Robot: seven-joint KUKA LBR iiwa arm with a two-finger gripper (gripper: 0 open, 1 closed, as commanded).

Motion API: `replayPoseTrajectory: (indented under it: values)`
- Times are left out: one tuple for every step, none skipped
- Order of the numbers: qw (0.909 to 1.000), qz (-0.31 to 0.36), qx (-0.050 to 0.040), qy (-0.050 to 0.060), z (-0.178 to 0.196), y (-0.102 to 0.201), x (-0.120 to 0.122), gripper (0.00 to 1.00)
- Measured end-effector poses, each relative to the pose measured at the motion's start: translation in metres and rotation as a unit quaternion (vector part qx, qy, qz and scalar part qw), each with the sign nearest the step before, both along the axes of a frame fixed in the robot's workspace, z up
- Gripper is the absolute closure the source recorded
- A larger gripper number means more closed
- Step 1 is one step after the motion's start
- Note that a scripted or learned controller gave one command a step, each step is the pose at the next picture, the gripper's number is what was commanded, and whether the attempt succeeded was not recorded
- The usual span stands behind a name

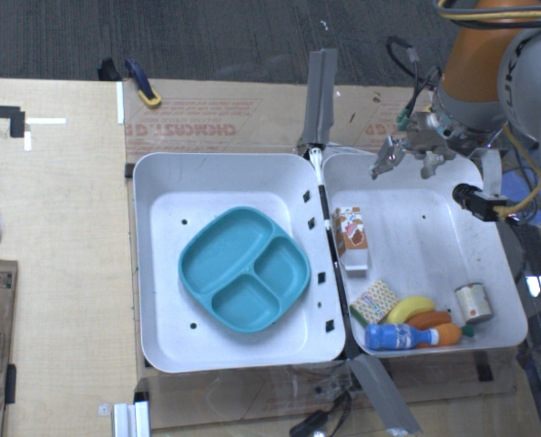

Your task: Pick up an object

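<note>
**Nothing grabbed yet, hanging over the right bin's back edge**

So from the camera view: my gripper is up at the far rim of the right bin, coming in from the right with the orange-banded wrist behind it. My fingers look spread apart with nothing between them, so I'm holding zilch. They seem to be in the air above the bin floor rather than down on anything, though from this slanted angle I can't be sure how high.

All the pickable stuff in my bin is well away from me. There's a small carton lying against the left wall by the divider. The rest is bunched along the near edge: a checkered packet, a banana, an orange carrot-looking thing, a blue bottle lying on its side, and a little can toward the right corner.

The left bin has a teal divided plate sitting in the middle.

Progress-wise I'd call it basically step zero: no object picked out, no descent, no grasp. What's left is everything, really: get over one of those things, drop down, close, lift. The carton looks like the nearest candidate to me.
</note>
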State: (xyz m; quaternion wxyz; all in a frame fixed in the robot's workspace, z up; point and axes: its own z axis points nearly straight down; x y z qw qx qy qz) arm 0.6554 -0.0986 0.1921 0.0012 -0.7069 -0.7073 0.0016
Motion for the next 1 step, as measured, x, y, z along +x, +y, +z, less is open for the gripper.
replayPoseTrajectory:
  values:
    - [0.9998, -0.017, 0.0001, -0.001, -0.1018, -0.0819, -0.0538, 0.00]
